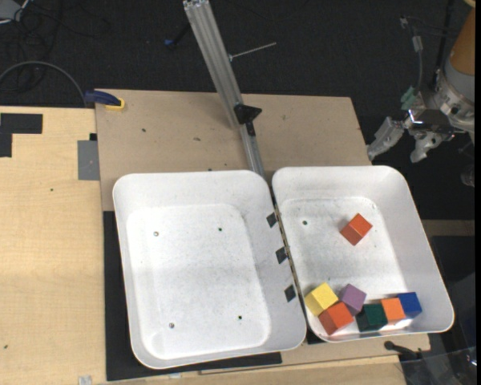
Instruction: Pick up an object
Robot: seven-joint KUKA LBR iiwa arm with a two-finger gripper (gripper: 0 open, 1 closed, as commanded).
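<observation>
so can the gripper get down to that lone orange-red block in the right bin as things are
Probably yes. The orange-red block sits alone on the right bin floor, well apart from the cluster of blocks at the near edge. The gripper hangs beyond the bin's far right corner, nothing between them.

Robotics lab, plywood bench (pixel 224 135), alu. camera mast (pixel 216 62), loose cables (pixel 32 74)

Bins (pixel 200 187) white. Right bin: lone red-orange cube (pixel 356 228); cluster at 6 o'clock: yellow (pixel 321 297), purple (pixel 353 297), red (pixel 335 318), green (pixel 372 317), orange (pixel 393 307), blue (pixel 410 303).
</observation>
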